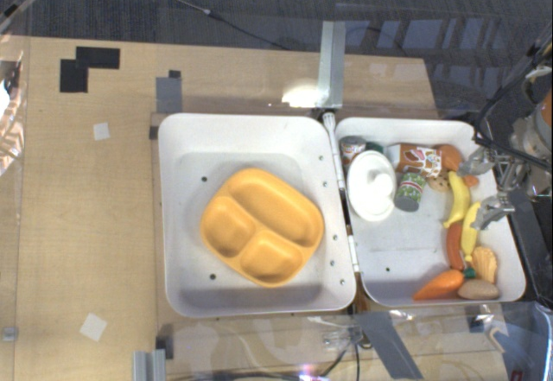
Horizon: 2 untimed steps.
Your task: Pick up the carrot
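Two white bins are set side by side on a pale wooden bench. The carrot (441,284) is found at the lower right of the frame, in the right bin (393,263), touching a potato (478,289). A descent over its free left end is judged best. The gripper (488,189) is seen spread open at the right edge, nothing held between its fingers.

1. The arm (537,142) is cut off by the right edge, so little more than its wrist shows.
2. The can (352,149) sits partly hidden behind the white bowl (372,185).
3. The label on the box (421,160) is too small to read.
4. The sausage (454,247) lies partly under the bananas (463,208).
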### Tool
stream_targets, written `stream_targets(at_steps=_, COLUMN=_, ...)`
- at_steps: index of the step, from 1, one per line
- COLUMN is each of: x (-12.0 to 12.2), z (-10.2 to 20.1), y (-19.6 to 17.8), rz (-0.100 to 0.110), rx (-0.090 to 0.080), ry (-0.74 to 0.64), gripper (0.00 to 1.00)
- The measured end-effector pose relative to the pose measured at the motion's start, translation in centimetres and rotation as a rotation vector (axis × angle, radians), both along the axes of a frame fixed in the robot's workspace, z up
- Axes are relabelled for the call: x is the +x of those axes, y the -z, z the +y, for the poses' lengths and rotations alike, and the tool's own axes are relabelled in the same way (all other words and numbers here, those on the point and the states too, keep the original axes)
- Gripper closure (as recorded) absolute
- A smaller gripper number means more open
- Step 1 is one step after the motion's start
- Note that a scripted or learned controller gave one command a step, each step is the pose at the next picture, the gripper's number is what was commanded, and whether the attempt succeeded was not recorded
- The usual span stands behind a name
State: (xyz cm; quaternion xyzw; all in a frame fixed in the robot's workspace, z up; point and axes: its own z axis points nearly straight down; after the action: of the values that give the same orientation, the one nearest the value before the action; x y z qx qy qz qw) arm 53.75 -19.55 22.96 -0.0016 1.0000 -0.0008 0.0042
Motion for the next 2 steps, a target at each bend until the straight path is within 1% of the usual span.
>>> stream_targets(at_steps=1, x=-2.7, z=-0.9, y=9.4, rz=0.007, rx=0.003, ry=0.097, gripper=0.00)
stream_targets(at_steps=2, x=-3.1, z=1.9, y=14.0, rz=-0.008, rx=-0.001, ry=0.177, gripper=0.00)
